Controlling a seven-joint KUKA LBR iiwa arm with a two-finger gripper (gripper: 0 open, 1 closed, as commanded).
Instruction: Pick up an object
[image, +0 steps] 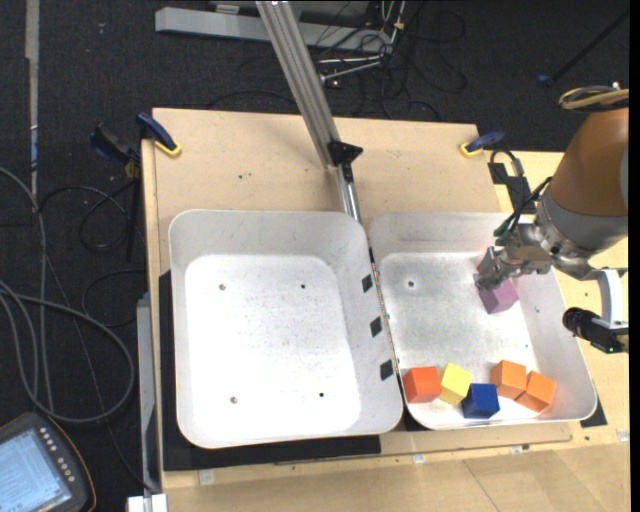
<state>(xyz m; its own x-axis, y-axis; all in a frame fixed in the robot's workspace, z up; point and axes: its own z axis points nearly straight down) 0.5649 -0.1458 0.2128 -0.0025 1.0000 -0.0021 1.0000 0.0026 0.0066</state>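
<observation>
Gripper (497, 272) over right bin's (436, 270) far right; purple block (499, 296) directly below, seemingly pinched between closed fingers.

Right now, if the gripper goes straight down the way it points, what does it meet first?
The purple block, right at the gripper tip; whether they already touch is unclear. Beneath it lies the right bin floor.

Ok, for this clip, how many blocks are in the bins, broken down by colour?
Orange blocks: 3, at and
Yellow block: 1
Blue block: 1
Purple block: 1, right under the hand
Total: 6, all in the right bin
</observation>
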